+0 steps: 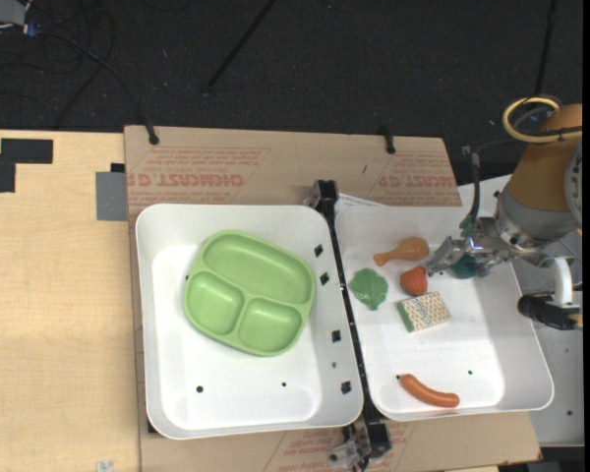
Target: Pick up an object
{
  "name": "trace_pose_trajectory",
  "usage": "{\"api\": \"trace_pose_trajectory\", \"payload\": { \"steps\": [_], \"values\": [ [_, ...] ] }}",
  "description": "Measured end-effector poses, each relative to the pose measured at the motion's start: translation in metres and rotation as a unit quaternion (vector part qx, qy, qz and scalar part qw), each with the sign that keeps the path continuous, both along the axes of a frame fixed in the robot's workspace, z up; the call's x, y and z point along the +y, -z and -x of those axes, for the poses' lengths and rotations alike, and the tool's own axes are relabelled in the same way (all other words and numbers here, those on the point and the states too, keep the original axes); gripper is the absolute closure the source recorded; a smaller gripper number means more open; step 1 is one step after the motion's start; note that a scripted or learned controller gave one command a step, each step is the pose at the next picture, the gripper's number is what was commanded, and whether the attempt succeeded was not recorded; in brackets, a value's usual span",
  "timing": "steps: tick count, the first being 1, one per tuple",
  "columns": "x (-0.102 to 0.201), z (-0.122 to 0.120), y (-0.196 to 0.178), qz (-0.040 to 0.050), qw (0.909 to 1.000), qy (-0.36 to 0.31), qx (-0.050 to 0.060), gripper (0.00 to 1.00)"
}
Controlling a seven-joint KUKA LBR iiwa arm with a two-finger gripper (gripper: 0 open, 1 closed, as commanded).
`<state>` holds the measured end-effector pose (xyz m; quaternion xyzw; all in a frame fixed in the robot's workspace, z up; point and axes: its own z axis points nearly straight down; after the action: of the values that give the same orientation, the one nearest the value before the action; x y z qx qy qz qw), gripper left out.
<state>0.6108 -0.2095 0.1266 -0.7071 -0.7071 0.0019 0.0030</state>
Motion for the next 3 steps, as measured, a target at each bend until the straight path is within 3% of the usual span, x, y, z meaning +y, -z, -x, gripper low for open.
{"api": "trace_pose_trajectory", "payload": {
  "steps": [1,2,3],
  "values": [
    [0.001,0.001,0.041,0.0001,1.0000,0.000,-0.001,0.00],
    [0.001,0.000,0.029,0.0002,1.0000,0.000,-0.002,1.00],
    [0.002,0.008,-0.028,0.0011,1.0000,0.002,-0.004,1.00]
  ]
}}
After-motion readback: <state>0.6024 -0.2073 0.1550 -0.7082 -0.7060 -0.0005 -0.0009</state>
